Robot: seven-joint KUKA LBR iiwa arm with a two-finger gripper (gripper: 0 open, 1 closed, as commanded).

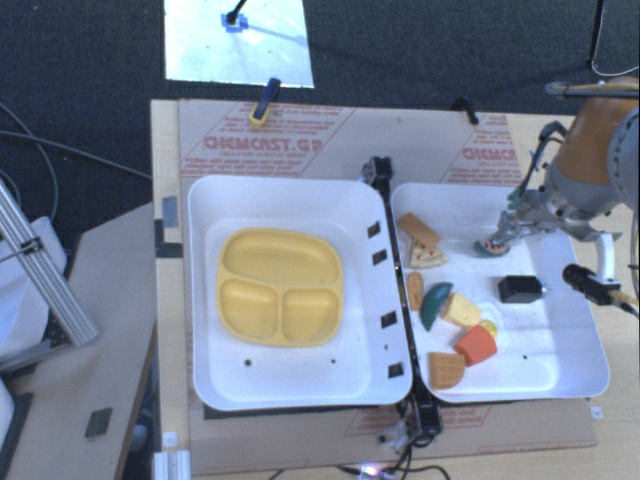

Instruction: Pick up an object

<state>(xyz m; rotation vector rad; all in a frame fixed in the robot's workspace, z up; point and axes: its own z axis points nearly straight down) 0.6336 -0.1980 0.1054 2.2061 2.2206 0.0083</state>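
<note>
Several toy foods lie in the right bin (570, 368): a tan wedge (418, 231), a pale slice (428, 257), a teal piece (434, 305), a yellow block (462, 311), a red piece (477, 345) and an orange waffle (446, 370). A small teal and red piece (491, 247) lies near the bin's far side. My gripper (506, 231) reaches in from the right and sits right above that small piece, touching or nearly touching it. A black block (520, 288) rests just in front of the gripper.
The left bin (200, 368) holds a yellow divided tray (280, 286). A black hinge strip (392, 278) runs between the bins. The grey arm with its orange band (600, 133) hangs over the right bin's far right corner.
</note>
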